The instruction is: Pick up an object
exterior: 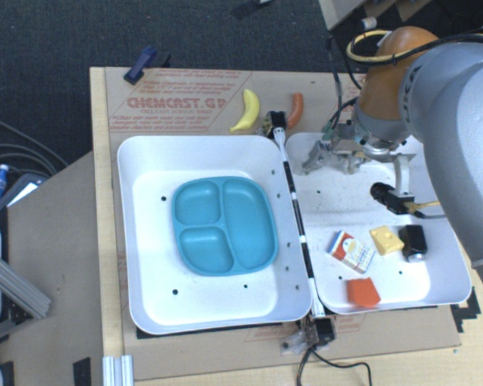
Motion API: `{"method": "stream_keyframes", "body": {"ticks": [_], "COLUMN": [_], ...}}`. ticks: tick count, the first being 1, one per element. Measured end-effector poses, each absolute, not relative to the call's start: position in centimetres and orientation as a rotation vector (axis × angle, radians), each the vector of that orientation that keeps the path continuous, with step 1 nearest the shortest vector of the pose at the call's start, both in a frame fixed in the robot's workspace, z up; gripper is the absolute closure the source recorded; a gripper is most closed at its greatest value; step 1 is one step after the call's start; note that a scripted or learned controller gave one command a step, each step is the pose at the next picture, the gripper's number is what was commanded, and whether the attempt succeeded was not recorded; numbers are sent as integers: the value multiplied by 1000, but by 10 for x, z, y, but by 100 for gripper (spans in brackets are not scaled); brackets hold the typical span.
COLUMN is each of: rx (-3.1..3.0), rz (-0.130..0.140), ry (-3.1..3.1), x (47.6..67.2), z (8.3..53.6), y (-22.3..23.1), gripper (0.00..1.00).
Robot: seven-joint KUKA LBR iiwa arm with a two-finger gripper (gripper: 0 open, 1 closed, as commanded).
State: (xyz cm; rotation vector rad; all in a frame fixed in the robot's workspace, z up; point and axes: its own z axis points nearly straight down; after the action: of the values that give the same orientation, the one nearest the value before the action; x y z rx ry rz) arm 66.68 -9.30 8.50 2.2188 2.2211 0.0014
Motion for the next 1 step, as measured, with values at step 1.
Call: {"method": "stream_keyframes", "body": {"ticks": [1], "rx": [2223], "rz": [-2], "ry": [2222], "x": [609], "z": [84], "y": [-99], "gripper": [0]}}
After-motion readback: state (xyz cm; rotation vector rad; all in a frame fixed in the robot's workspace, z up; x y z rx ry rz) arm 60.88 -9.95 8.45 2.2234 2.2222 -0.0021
